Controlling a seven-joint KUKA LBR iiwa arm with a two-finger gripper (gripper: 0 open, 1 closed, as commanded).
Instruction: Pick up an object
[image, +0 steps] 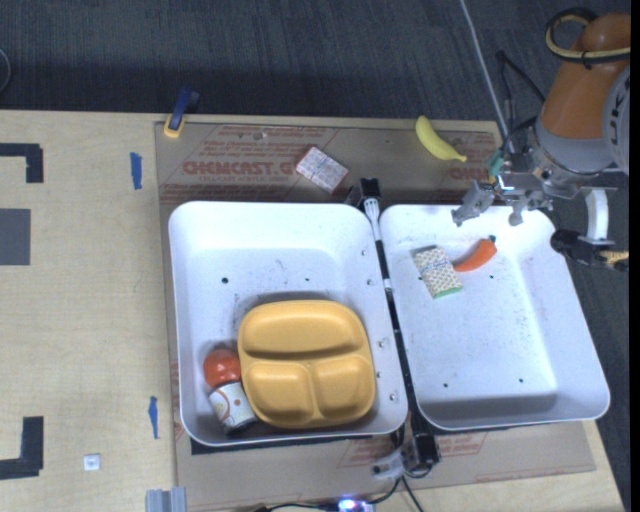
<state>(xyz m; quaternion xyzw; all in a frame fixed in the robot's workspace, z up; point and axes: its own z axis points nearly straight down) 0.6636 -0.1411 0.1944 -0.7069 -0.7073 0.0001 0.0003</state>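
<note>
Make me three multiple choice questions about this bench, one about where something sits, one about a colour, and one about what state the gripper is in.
1. Where is the yellow divided tray?
A. In the left bin
B. In the right bin
C. On the board behind the bins

2. What colour is the carrot-shaped toy in the right bin?
A. Blue
B. Orange
C. Green

3. What is between the fingers of the gripper?
A. The patterned block
B. The banana
C. Nothing

Answers:
1. A, the tray fills the near part of the left bin.
2. B, it lies orange beside the patterned block.
3. C, the gripper hangs over the far edge of the right bin with nothing between its fingers, the block lies on the bin floor and the banana on the board behind.
</note>
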